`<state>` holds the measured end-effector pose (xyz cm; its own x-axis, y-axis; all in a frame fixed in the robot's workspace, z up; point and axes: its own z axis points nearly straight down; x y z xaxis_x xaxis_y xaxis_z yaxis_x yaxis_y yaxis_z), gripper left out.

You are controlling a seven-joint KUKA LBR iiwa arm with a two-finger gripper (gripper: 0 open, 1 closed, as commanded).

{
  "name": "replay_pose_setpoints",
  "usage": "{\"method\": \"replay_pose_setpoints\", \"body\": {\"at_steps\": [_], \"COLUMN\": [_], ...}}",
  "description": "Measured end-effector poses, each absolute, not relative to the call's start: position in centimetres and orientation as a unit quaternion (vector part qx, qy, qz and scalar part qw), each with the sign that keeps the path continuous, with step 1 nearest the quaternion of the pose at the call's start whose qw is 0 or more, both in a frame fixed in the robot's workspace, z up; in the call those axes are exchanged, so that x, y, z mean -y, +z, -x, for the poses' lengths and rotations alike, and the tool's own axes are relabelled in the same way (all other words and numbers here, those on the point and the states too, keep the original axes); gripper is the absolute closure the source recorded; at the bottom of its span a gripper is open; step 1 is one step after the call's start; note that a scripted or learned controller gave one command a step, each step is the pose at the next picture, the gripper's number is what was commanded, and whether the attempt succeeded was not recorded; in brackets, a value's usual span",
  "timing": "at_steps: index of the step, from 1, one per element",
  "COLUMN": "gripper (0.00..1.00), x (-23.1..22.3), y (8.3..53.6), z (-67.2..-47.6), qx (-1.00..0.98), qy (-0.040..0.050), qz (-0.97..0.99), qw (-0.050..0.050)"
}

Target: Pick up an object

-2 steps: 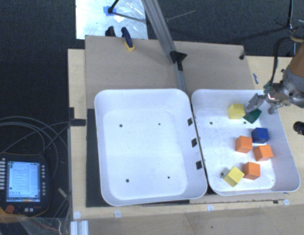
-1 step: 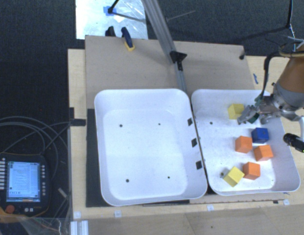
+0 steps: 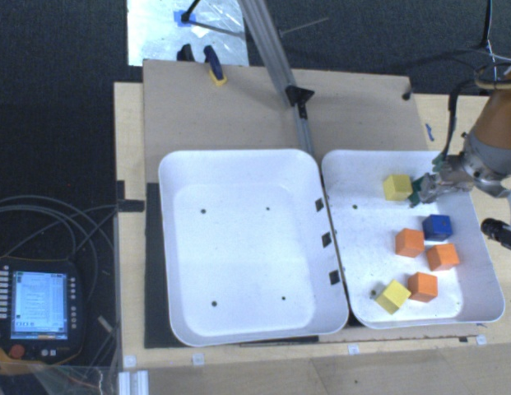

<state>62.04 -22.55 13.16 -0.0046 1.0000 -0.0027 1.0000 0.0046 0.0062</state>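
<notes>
A wooden bench (image 3: 239,105) carries two shallow white bins side by side, seen from above at a slant. The left bin (image 3: 177,188) has four small dark dots on its floor. The right bin (image 3: 346,179), touching it along their shared edge, holds six blocks. The grey arm with its orange band (image 3: 498,122) reaches in over the right bin's far right corner, and its gripper (image 3: 421,189) sits low near the bin's far edge, just beside a yellow block (image 3: 397,187). Whether the gripper is wide, narrow or grasping anything cannot be told; the tip is small and dark against the bin. A blue block (image 3: 437,226) lies toward the right edge, nearly touching an orange block (image 3: 409,242) on its left. A second orange block (image 3: 442,257) lies just below the blue one, and a third orange block (image 3: 422,285) sits near the bin's near edge, touching a second yellow block (image 3: 393,295) on its left. A grey slanted pole (image 3: 267,39) crosses the bench's far edge. On the dark floor off the bench's left edge rests a handheld control pendant (image 3: 37,307) with a lit screen, cables looping above it.
</notes>
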Motion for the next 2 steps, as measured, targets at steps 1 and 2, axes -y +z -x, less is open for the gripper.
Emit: {"method": "replay_pose_setpoints", "body": {"at_steps": [1, 2], "gripper": [1.00, 1.00], "x": [22.3, 21.4], "y": [17.6, 23.6], "z": [-62.2, -62.2], "qx": [-0.709, -0.709], "qy": [0.0016, 0.0022], "qz": [-0.705, -0.705], "qw": [0.003, 0.004]}}
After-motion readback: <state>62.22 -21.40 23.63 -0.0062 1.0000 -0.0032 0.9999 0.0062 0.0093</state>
